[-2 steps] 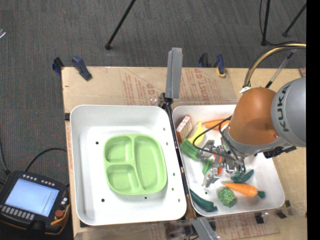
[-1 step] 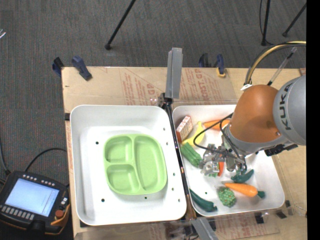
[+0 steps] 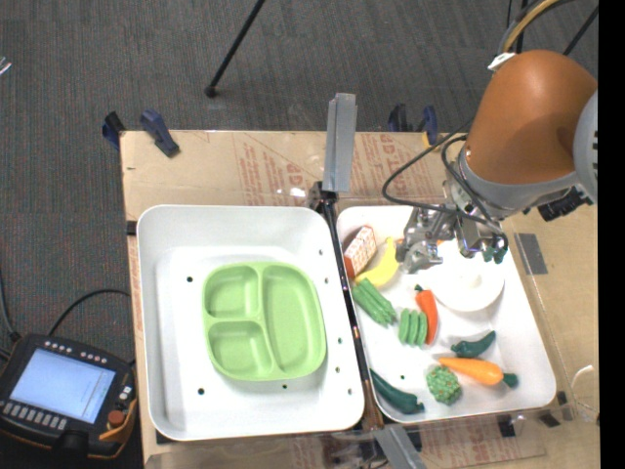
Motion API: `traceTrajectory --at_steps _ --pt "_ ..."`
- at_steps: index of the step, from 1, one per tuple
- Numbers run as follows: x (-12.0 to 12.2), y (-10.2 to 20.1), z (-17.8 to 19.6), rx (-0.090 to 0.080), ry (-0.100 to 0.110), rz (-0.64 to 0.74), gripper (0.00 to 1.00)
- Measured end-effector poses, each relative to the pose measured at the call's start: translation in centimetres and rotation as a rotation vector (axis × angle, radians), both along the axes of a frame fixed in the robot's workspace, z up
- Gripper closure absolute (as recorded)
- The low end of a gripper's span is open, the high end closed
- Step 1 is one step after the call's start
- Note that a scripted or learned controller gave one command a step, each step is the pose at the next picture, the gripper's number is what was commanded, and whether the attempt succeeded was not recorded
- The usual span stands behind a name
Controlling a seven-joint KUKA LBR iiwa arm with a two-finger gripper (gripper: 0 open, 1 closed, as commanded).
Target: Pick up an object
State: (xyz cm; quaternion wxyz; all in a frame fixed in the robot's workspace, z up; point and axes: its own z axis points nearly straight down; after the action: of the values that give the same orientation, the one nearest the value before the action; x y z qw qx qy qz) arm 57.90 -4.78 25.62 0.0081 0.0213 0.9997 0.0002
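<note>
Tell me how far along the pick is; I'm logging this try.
Done: the gripper is down in the right bin, by the banana. In hand: nothing visibly between its fingers. Left: grasping and lifting; the carrot and broccoli lie untouched.

tray (image 3: 264, 320) in left bin (image 3: 161, 262), vegetables (image 3: 415, 325) in right bin (image 3: 532, 350)

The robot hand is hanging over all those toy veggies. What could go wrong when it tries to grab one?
Two things, probably. The gripper hangs by the banana and the red-and-white box, which sit close together, so it might bump one while reaching for the other. The green bean pods and the small carrot also lie side by side, so it could pinch two at once or push them apart.
</note>
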Motion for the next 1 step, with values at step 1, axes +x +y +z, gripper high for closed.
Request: traceTrajectory --at_steps 1 --pt "-0.27 0.03 -0.69 0.001 0.015 0.000 0.00"
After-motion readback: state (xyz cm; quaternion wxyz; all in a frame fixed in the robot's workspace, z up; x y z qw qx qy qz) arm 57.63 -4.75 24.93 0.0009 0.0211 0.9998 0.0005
